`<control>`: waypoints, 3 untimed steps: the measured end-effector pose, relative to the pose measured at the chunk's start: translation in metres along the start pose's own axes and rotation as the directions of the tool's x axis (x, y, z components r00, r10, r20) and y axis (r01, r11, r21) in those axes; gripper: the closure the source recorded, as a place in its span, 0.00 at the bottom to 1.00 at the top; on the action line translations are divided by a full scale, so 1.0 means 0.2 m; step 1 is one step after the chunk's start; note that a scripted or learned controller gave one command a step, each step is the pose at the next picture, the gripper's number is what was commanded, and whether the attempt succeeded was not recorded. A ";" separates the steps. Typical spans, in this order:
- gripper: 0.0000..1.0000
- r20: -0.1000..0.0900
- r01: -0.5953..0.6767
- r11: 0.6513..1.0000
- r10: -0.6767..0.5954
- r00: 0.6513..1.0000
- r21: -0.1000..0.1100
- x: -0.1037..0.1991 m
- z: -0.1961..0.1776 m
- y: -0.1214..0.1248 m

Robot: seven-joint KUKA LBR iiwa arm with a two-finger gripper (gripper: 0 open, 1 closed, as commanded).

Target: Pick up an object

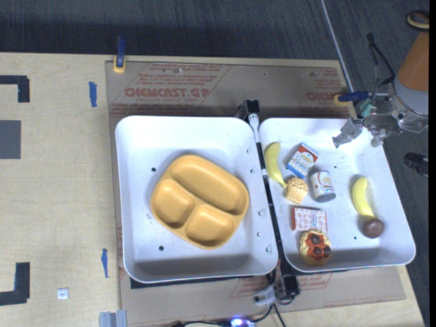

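Two white bins sit before me; gripper (359,131) hovers at the right bin's (398,213) one o'clock, fingers apparently spread, gripping nothing; banana (361,195) lies at three o'clock

Two white bins (129,182), one yellow tray (197,199), two bananas (272,163), two small packets (300,161), one can (321,184), one corn piece (296,190), one pizza toy (315,246)

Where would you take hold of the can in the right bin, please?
Probably across the can's round body, coming straight down. It lies on its side, and the corn sits close on its left, so the gripper should close across the short width.
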State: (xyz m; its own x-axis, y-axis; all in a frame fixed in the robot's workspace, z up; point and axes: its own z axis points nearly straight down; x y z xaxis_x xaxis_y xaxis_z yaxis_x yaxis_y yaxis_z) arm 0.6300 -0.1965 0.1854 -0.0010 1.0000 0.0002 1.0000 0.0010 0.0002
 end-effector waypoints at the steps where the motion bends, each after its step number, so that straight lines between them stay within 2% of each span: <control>1: 0.00 0.001 0.000 1.000 0.000 1.000 -0.002 0.07 0.50 -0.28; 2: 0.00 -0.001 -0.001 1.000 0.001 1.000 -0.001 0.30 0.50 -0.67; 3: 1.00 0.003 -0.002 1.000 0.002 1.000 -0.009 0.29 0.44 -0.66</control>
State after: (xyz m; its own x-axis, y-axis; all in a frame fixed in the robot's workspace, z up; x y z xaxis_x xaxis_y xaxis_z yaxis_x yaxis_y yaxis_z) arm 0.4978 -0.1380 0.0968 0.0013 1.0000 -0.0033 1.0000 -0.0013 0.0092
